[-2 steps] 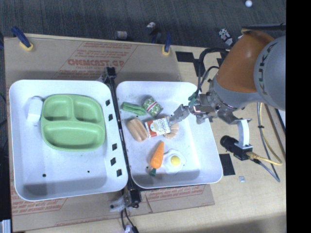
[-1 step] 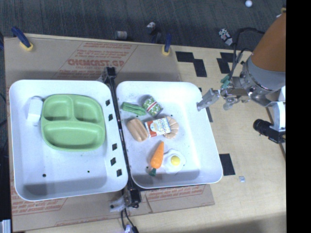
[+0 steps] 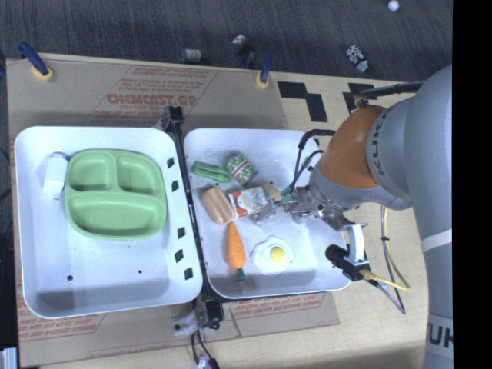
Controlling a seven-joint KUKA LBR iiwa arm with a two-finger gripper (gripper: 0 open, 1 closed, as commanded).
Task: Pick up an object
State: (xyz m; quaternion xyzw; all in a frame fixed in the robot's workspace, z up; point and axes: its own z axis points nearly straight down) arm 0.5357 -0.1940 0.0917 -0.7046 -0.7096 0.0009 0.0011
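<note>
Grey arm (image 3: pixel 415 152) bent over rt bin (image 3: pixel 307 279).

Green tray (image 3: pixel 115 193) in left bin (image 3: pixel 31 283), hand (image 3: pixel 270 208) over toy food in right bin (image 3: pixel 307 283)

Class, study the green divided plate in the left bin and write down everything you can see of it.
The green plate is a pale green, rounded-rectangle tray that looks like moulded plastic. Raised ridges split it into three compartments: two smaller ones along the far side and one long one nearer the camera. It lies flat and right way up on the floor of the left bin, towards its far left part. A small white object sits against its left edge.
</note>
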